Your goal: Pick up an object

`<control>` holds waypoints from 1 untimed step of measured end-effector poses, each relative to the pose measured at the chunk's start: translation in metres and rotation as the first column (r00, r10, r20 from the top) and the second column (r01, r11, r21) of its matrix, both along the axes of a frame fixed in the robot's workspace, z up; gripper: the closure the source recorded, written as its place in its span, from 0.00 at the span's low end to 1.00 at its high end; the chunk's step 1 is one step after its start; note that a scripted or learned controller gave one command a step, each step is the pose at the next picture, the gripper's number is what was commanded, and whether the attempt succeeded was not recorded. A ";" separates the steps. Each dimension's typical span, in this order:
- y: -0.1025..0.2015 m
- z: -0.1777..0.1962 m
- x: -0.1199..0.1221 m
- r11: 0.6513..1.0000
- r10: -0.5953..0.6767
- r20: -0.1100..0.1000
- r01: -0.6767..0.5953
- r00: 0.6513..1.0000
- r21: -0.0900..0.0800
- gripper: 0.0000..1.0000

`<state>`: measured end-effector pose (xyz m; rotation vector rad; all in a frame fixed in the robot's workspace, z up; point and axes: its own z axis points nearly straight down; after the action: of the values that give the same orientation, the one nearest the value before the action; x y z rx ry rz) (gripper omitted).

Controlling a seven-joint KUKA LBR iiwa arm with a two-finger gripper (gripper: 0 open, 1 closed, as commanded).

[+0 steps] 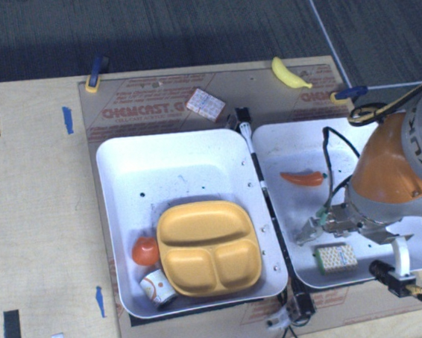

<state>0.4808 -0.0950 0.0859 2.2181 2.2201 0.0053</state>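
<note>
In the right bin (274,195) there are two loose things. One is a small white block with a green dotted face (335,257), lying near the lower edge of the bin. The other is an orange-red carrot-shaped piece (302,179), lying flat in the upper middle of the bin, well apart from the block. The hand (307,231) is low over the floor of this bin, just above and left of the block. Its metal tips point to the left and seem spread, with nothing between them, so it looks released. The grey arm with its orange band (388,172) covers the right part of this bin, so open floor is left mostly on the left side.

The left bin (117,204) holds three things, all crowded in its lower half: one big yellow tray with three compartments (208,246), one small orange-red ball (145,251) touching the tray's left side, and one white cup-like piece with orange marks (156,286) at the lower left corner. The upper half of this bin is free.

On the counter (29,221) behind the bins lie one yellow banana (289,74) and one small patterned box (205,103).
</note>
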 end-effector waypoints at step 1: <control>0.001 0.000 0.000 1.000 -0.001 0.000 0.001 1.000 -0.001 0.00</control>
<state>0.4808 -0.0937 0.0859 2.2190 2.2184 0.0044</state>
